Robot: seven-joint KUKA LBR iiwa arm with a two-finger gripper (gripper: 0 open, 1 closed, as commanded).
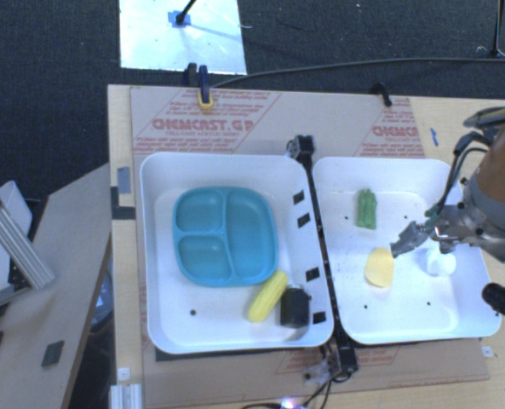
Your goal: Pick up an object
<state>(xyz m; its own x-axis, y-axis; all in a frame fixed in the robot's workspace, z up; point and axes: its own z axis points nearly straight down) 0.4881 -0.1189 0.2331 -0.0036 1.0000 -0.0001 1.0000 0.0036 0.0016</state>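
Observation:
In the right bin [405, 313] lie a green object [367, 209], a pale yellow object [379, 267] and a small white object [441, 264]. My gripper [410, 239] reaches in from the right, low over this bin. It hovers just above and to the right of the pale yellow object, with the white object below the wrist. The left bin [163, 313] holds a blue divided plate [225, 235], a yellow corn cob [267, 296] and a small black object [294, 307].
A black clip divider [310, 220] runs between the two bins. A cable crosses the cardboard sheet [337, 118] behind them. A black part [503, 301] sits at the right bin's right edge.

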